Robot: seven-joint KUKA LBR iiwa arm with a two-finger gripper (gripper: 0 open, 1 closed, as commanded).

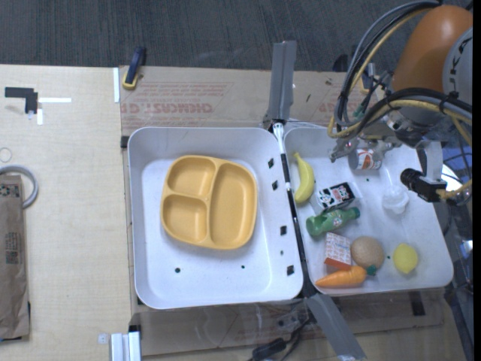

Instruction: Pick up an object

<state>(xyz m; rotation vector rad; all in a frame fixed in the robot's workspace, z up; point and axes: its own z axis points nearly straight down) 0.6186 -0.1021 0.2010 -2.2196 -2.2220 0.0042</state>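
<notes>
Yellow banana (pixel 303 177) lies beside the claw (pixel 366 159); its grip I cannot tell.

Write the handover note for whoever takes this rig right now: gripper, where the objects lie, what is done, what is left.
Gripper: low at the back of the right white bin, over a small red-and-white carton; a grasp is not confirmed.
Right bin objects: yellow banana, black-and-white box, green plastic bottle, orange-and-white carton, brown potato-like ball, orange carrot, yellow lemon, clear crumpled wrapper.
Left white bin: yellow three-compartment plate.
Done: nothing seen lifted.
Left: pick up one object.
</notes>
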